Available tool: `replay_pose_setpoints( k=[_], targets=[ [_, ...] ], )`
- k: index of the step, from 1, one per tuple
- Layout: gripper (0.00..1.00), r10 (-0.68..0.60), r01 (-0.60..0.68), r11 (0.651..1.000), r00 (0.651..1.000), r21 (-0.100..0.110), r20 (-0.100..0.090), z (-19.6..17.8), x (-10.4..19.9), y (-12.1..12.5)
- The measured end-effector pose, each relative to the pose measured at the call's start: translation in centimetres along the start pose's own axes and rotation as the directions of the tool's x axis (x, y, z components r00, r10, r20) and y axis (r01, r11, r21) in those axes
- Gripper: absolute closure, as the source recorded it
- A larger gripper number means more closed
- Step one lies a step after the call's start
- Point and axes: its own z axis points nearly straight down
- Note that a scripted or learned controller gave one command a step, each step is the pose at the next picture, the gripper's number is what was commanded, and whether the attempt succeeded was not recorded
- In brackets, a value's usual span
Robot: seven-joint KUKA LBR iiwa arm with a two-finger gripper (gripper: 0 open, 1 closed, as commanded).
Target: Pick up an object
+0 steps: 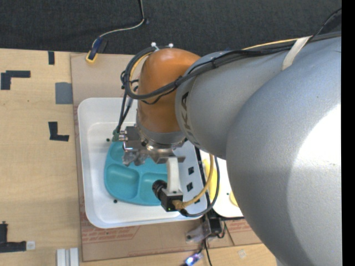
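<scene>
From where I stand, the big grey arm leans in from the right and hangs its orange-banded wrist straight over the left white bin, blocking much of what lies inside. The thing worth picking here looks to be a teal tray with moulded compartments, lying flat on the bin floor toward the near side, its longer side running roughly from the bin's left wall across toward the right. The gripper sits right above the tray's upper edge, so the tray lies directly beneath and slightly toward me from the tool; I cannot tell how the fingers stand, since the metal there is a jumble and the wrist covers it. Whether anything is touching the tray I cannot say either. My guess is that the coming move hinges on catching a rim or a divider wall, since a flat shallow tray offers little else to pinch. The bin rests on a brown cardboard sheet atop a pale wooden bench marked with dark tape pieces; a cable with a yellow-and-blue plug trails over the black backdrop behind.
</scene>
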Motion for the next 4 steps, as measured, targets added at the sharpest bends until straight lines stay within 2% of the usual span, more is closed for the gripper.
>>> replay_pose_setpoints(
  k=[1,2,3,4],
  targets=[
    [1.00,0.016,-0.016,1.000,1.000,-0.006,0.003,-3.6,-11.6,0.4],
    [1.00,0.009,-0.009,1.000,1.000,0.004,0.001,2.4,-14.1,-2.0],
    [1.00,-0.001,0.001,1.000,1.000,-0.019,-0.003,-10.2,-10.6,2.6],
    [1.00,-0.006,0.006,1.000,1.000,0.004,0.000,3.8,1.4,3.2]
  ],
)
